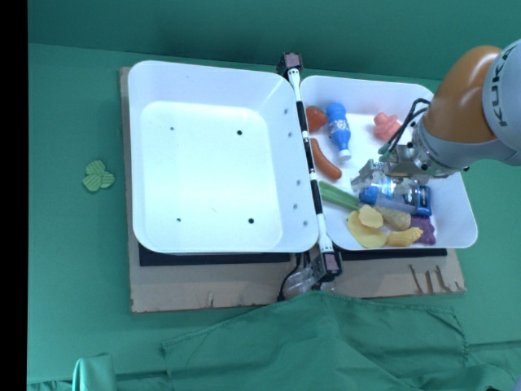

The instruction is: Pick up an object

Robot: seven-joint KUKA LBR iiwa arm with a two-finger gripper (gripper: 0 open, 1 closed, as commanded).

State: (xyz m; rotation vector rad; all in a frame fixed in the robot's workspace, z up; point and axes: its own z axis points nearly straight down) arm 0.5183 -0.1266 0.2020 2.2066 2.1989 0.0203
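Blue bottle-like object lying on its side in the right bin, directly beneath the gripper and possibly in contact with it; grasp not confirmed, finger state impossible to tell from this slant. Packed closely around it: yellow chip-like pieces just in front, a purple item at the near right corner, a green stalk-shaped piece to the left. Farther off in the same bin: a second blue bottle standing apart near the divider, a red sausage-shaped toy beside it, an orange piece behind that, a pink toy toward the far wall. Left bin alongside, 2 bins joined at a black-and-white hinge strip. Grey arm with orange band reaching in from the right. Recommended for the step in hand: closure across the narrow body of the lying bottle, square to its long axis, followed by a straight vertical lift to avoid dragging the crowded neighbours.
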